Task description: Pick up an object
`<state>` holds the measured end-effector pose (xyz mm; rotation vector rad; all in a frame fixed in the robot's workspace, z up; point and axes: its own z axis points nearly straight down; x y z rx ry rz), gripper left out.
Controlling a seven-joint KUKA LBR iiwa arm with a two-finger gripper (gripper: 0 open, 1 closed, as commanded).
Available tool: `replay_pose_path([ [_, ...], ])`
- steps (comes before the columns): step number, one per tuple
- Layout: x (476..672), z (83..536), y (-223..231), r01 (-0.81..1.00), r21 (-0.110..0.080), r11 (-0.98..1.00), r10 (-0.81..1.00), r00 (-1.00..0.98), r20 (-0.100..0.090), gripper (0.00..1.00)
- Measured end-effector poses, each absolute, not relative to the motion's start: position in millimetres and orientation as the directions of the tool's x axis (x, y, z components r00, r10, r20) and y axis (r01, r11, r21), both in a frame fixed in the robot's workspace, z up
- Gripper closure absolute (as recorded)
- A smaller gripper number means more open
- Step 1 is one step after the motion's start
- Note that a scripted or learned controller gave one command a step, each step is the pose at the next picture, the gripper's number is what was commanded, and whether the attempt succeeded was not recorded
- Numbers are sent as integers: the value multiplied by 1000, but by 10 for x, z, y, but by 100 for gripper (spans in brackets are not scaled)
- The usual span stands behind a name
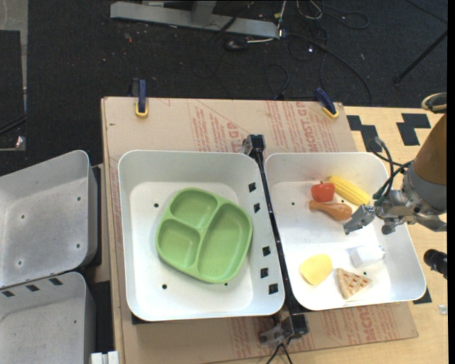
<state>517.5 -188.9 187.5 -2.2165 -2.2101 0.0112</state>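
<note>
Your right bin [405, 284]: waffle slice [353, 282] nearest you, yellow chip [316, 269] left of it, white block [365, 254] just behind. Tool [373, 219] hangs above that block, fingers spread, grasping nothing. Behind it lie the sausage [331, 209], the tomato [323, 191] and the corn [350, 190], bunched together. Left bin [135, 213] has the green divided plate [205, 234]. Both sit on the surface [192, 121].

A dark speckled floor [64, 64] surrounds a bench topped with brown printed board [213, 117], held at its far edge by two clamps [141, 98], one at each end. Black cables [320, 57] trail across the floor beyond, near a grey metal bar [192, 18]. Spare white trays [43, 206] sit to the left.
</note>
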Motion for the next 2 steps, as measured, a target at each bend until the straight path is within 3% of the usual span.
replay_pose_path([
  [1, 5209, 1941, -1884, 1000, -1, 1, 1000, -1, 0, 0],
  [2, 5165, 1334, -1806, 1000, -5, -1, 1000, 1, 2, 0],
])
